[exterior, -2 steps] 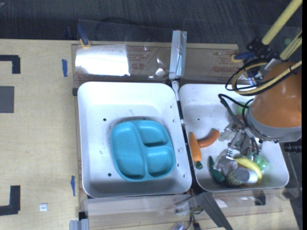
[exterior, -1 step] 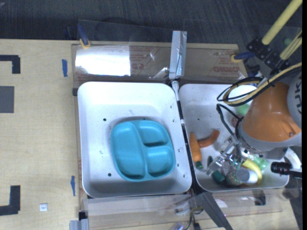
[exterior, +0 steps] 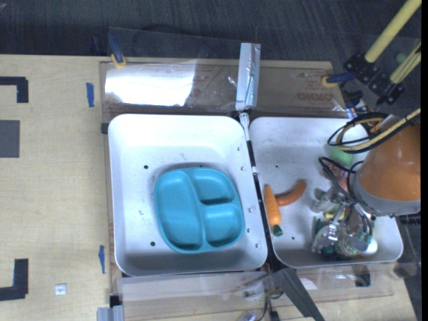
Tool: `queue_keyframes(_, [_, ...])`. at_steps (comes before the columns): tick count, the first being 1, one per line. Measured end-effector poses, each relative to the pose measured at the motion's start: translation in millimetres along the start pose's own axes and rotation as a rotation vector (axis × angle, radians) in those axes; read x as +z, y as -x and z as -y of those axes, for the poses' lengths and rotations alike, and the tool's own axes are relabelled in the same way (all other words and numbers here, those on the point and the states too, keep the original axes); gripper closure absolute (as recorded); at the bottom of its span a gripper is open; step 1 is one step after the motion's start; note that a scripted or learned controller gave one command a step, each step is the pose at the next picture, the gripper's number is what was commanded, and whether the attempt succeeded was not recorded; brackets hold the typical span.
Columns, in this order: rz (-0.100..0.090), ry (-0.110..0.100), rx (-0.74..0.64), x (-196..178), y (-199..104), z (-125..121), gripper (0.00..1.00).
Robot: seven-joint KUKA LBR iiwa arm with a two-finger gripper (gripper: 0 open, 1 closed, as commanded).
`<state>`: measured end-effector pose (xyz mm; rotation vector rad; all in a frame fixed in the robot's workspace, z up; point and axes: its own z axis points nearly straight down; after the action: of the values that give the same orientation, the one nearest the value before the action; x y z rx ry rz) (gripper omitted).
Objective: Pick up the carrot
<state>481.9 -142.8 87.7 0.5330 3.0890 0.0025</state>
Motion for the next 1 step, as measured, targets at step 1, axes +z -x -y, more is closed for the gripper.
queue_keyframes(1, [-0.002,0.000,0.041,-0.5,-1.6,-2.3,0.00])
